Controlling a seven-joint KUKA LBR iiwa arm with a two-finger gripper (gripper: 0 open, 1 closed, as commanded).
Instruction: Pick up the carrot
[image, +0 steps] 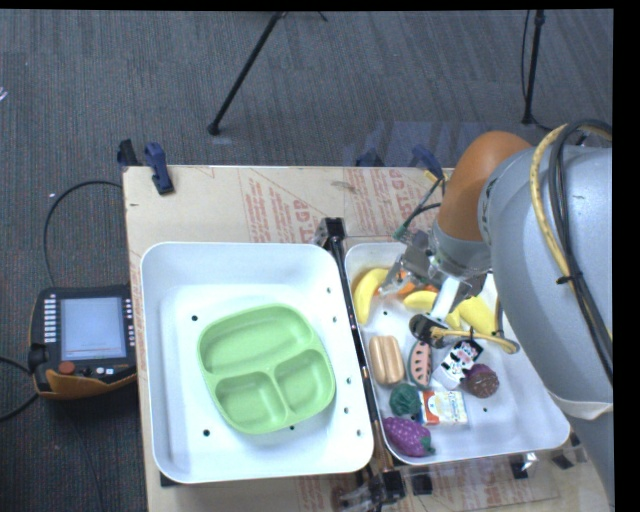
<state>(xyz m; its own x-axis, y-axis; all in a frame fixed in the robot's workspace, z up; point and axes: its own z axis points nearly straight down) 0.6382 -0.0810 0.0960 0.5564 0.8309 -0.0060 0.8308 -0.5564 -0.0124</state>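
Arm bulks over right bin from its right edge. Gripper low near that bin's back edge; finger state can't tell. Carrot lies just beside gripper, by banana.

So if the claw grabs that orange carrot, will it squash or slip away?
The carrot looks like a moulded plastic toy, so probably stiff and light. Its smooth, tapered shape may slip from the gripper. Wedged among bananas, it may nudge them when lifted.

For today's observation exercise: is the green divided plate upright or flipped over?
Upright: the green plate lies in the left bin with three hollow compartments facing up.
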